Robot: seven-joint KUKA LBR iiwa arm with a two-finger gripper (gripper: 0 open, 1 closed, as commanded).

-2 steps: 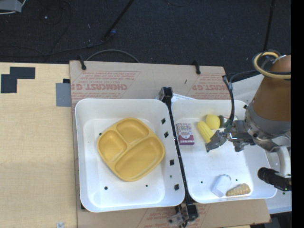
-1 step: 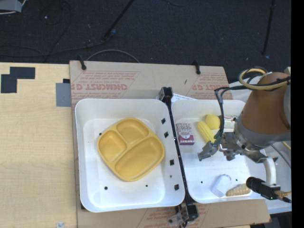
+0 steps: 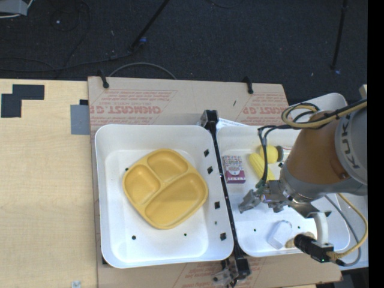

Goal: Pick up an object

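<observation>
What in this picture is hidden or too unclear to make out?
- Pincer: small and blurred in the camera view; whether it grips anything is unclear.
- Yellow object: partly covered by the arm.
- Small carton: print too small to read.
- Right bin: arm hides its far side.

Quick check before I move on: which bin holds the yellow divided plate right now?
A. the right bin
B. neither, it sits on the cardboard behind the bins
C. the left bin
C: the yellow divided plate lies flat on the floor of the left bin, across the divider from the gripper.
</observation>
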